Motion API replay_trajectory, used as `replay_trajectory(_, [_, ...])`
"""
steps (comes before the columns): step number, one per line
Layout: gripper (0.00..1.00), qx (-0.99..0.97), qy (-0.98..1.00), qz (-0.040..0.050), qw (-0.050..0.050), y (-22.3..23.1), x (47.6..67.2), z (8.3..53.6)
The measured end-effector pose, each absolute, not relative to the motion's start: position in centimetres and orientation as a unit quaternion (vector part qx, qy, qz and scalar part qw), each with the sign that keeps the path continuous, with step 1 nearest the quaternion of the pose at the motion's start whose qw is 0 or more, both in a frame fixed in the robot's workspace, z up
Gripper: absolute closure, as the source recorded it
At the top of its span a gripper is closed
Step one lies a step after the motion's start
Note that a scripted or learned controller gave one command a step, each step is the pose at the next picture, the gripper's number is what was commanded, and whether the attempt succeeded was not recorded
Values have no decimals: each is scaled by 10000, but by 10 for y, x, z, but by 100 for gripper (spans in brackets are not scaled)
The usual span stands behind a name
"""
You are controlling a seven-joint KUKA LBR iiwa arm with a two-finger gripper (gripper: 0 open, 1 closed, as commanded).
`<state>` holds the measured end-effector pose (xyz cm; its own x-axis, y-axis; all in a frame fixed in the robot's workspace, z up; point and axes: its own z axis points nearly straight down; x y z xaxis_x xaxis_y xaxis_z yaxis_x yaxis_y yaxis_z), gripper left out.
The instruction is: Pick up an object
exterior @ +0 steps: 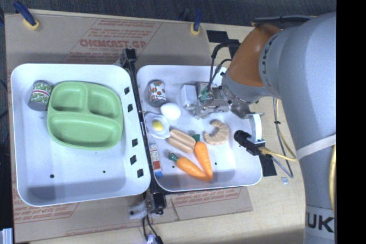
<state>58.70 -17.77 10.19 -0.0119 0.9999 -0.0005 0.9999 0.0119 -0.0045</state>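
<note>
I'm working over the surface (103, 31) with two white bins side by side; my arm (297, 77) comes in from the right and covers the right bin's far right corner. The left bin (74, 180) carries a green divided plate (86, 113) with a small can (39, 94) touching its upper left edge.

The right bin (240, 171) is the crowded one and my tool (207, 101) hangs over its upper middle. I cannot tell whether the tool is apart or together, the metal there is a blur against the white floor, and nothing shows clamped in it.

Key relation: the nearest candidate, a tan curled pastry (217, 132), lies just below the tool and a touch to the right, well within a short drop. Its curve opens downward, so its long axis runs roughly left-right. I'd judge it the easiest pick.

Other options sit lower left of the tool: two hot dogs (182, 140) slanting down-right, and two carrots, one carrot (203, 158) near upright touching the pastry's lower left, the other carrot (190, 167) lying diagonal below the hot dogs. A white egg (170, 111) and a fried egg (158, 126) lie to the left, and a printed can (156, 91) stands upper left.

Clutter risk: the upright carrot and hot dogs crowd the pastry's left side
</note>
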Motion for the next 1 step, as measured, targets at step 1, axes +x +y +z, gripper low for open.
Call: replay_trajectory(1, [100,-7047,-7095,-8,-22,-211,647,283])
